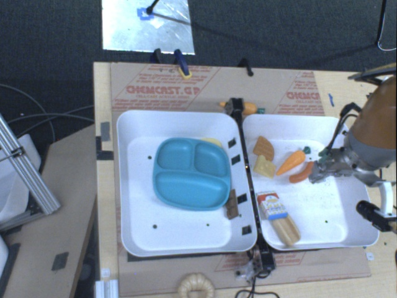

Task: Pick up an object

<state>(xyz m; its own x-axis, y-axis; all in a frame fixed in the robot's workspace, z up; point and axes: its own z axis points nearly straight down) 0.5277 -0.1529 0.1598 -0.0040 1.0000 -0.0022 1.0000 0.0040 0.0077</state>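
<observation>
Fingers (pixel 317 170) low in right bin (pixel 347 228), at the orange sausage (pixel 300 174) beside the carrot (pixel 291 162); spread or closed, cannot tell. Sausage lies on bin floor: nothing lifted yet, grasp and raise remain.

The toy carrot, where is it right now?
The toy carrot lies in the right bin, toward its upper middle, just right of the yellow cheese wedge and beside a sausage, with the end effector close on its right.
</observation>
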